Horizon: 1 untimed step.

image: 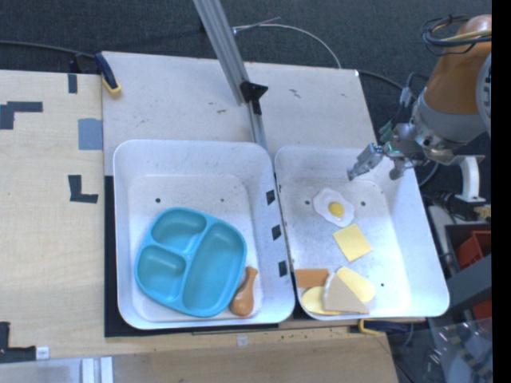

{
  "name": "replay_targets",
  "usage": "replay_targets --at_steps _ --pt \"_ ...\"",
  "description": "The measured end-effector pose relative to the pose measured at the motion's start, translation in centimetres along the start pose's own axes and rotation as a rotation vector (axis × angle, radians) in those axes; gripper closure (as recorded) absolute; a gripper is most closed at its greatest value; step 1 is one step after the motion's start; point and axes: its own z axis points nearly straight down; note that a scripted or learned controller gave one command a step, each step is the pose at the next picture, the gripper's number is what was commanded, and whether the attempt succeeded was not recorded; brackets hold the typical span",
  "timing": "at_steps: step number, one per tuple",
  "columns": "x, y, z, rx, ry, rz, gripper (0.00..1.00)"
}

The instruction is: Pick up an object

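My gripper (375, 163) hovers at the far right edge of the right bin (415, 238), fingers apart, nothing between them.

Nearest obj. is the fried egg (334, 207), toward the near-left from me, near the bin's middle; cheese slice (352, 242) lies just beyond it, long axis approx. diagonal. No labels or writing I can read.
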Motion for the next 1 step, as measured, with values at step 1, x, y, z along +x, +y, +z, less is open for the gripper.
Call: replay_targets --at_steps 1 --pt "0.5 -1.89 3.83 0.005 -0.001 0.001 0.0"
